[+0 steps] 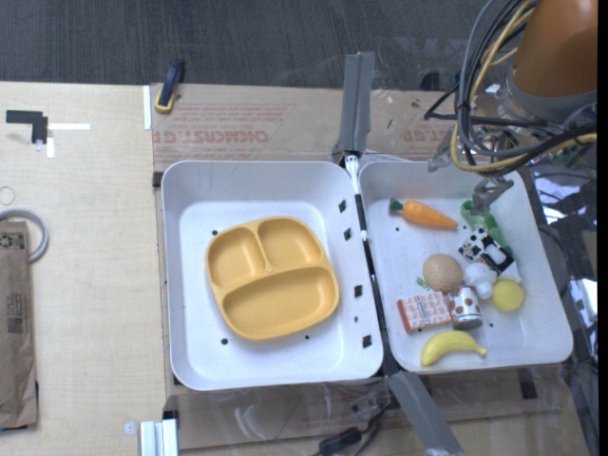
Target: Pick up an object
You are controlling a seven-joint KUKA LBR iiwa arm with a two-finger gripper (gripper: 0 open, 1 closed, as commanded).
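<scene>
The right bin [551,350] holds several small items: an orange carrot [427,216], a green piece [474,212], a black-and-white toy cow [485,250], a brown egg-shaped object [442,272], a yellow ball [508,294], a small can [465,307], a red-and-white carton [423,312] and a yellow banana [451,347]. The arm, with its orange band [562,36], hangs over the bin's far right corner. My gripper [490,192] sits low among cables just above the green piece and right of the carrot. Nothing shows held in it.
The left bin [180,255] holds a yellow divided plate [273,276]. Cardboard [247,122] lies behind both bins. A blue-and-yellow tool [169,85] rests at its far left edge. A brown paper bag [14,321] lies at the bench's left. Yellow and black cables [484,112] loop around the wrist.
</scene>
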